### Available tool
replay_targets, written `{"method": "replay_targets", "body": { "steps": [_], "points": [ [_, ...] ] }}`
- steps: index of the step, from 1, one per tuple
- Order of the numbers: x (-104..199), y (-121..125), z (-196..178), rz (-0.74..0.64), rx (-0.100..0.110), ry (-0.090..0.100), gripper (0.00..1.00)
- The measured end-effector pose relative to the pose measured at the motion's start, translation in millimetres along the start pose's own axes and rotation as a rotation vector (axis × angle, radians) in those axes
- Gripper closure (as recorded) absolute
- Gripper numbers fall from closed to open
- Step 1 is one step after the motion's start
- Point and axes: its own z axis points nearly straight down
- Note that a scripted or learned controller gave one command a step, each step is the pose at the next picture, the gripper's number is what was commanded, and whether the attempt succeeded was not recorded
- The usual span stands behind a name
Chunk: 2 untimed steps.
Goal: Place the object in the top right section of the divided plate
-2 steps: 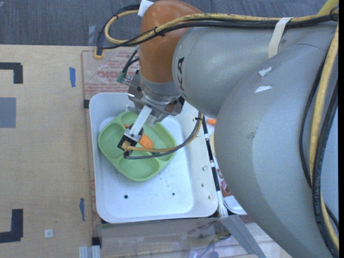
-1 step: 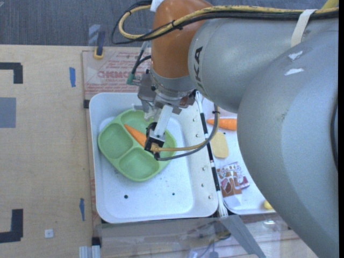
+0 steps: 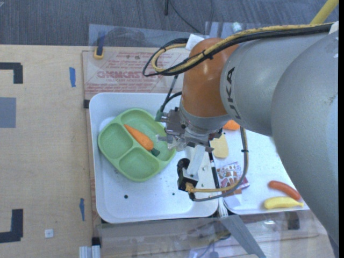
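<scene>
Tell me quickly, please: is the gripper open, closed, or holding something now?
The gripper: cannot be told. It hangs at the right rim of the green plate, next to the carrot.

Dark letters run along the casing of the grey arm, just right of the green divided plate, and read "UKA". Behind the plate, a pale sheet under clear film carries lines of red print too blurred to read. Right of the plate, a small packet bears red marks, likewise illegible.
</scene>
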Motion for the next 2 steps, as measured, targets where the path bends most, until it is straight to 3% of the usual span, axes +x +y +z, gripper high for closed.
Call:
{"method": "replay_targets", "body": {
  "steps": [1,2],
  "points": [
    [12,57,37,0.391,-0.003,0.001,1.0],
    [-75,91,-50,0.279,-0.003,0.001,1.0]
  ]
}}
